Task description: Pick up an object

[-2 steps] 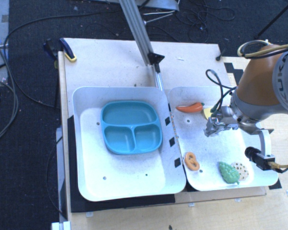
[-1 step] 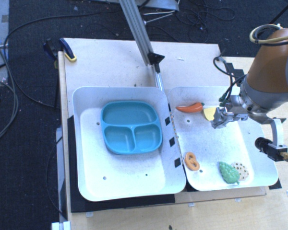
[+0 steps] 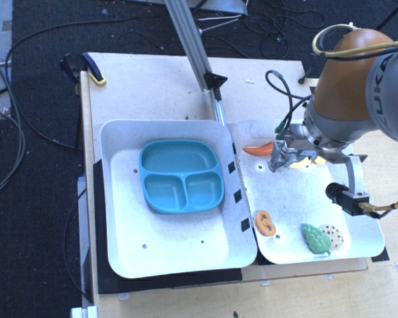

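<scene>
My gripper (image 3: 279,161) hangs over the far part of the right bin (image 3: 298,197), pointing down and left from the orange-banded wrist. Just left of its tips lies an orange carrot-like piece (image 3: 257,150). A yellow object (image 3: 306,161) peeks out beneath the wrist, partly hidden by it. An orange pretzel (image 3: 265,222) lies near the bin's front left. A green leafy toy (image 3: 316,238) and a speckled cookie (image 3: 332,234) rest at the front right. I see nothing between the fingers.
The left bin (image 3: 123,204) holds a blue divided tray (image 3: 182,175). A grey metal pole (image 3: 192,38) slants down to the divide between the bins. Black cables loop above the wrist, and a black fitting (image 3: 343,197) sticks out over the right bin's right side.
</scene>
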Controlling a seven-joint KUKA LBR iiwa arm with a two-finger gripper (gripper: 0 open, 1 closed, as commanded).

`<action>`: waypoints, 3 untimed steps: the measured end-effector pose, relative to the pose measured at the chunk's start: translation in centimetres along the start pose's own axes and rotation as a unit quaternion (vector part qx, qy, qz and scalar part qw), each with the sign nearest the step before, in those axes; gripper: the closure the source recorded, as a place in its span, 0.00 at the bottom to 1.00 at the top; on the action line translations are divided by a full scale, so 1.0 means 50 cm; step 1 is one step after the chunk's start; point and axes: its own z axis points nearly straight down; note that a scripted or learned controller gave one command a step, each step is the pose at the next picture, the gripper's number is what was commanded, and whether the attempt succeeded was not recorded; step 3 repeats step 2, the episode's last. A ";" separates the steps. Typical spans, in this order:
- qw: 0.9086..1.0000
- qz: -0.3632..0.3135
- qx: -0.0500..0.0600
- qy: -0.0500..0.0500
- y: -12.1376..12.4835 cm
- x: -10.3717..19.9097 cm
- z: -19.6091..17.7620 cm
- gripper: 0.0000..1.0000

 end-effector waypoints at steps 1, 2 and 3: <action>1.000 0.000 0.000 0.000 0.036 0.101 -0.002 1.00; 1.000 -0.001 0.001 0.000 0.045 0.209 0.028 1.00; 1.000 -0.001 0.001 0.000 0.045 0.209 0.028 1.00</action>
